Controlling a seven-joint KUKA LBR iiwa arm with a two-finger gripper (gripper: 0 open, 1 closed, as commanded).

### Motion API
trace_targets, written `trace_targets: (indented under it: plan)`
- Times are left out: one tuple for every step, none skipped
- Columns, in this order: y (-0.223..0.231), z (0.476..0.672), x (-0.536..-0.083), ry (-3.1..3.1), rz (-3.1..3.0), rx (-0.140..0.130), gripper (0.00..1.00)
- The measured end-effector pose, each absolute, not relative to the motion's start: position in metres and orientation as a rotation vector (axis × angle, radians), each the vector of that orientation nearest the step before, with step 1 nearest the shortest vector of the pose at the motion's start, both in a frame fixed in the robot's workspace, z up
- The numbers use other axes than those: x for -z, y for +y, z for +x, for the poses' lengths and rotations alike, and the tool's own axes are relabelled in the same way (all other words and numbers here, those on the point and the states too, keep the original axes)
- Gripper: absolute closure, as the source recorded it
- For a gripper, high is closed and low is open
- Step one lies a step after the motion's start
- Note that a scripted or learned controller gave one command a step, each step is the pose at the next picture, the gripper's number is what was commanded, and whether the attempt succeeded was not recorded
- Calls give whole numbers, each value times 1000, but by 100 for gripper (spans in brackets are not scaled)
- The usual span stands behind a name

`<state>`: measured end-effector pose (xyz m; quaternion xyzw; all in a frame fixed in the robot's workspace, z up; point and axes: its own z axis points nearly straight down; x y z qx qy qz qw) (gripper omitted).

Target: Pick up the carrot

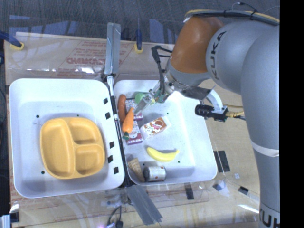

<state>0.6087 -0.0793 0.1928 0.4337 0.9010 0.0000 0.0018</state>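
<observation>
Bench with two white bins: left bin (28,94) holds a yellow tray (71,147); right bin (199,141) holds carrot (128,120), banana (162,153), can (154,173). Gripper (142,103) touches the carrot; its grasp cannot be told.

One fixed camera looked down at a slant over the counter (57,56), both bins within frame.

Robotics lab: large grey KUKA-branded arm with orange band (223,42), two shallow white plastic bins (28,94) on taped, clamped bench (85,56), loose cables.
</observation>
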Motion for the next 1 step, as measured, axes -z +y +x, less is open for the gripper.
trace_targets:
  plan:
    - [-79,609,-203,2829,1355,1,100]
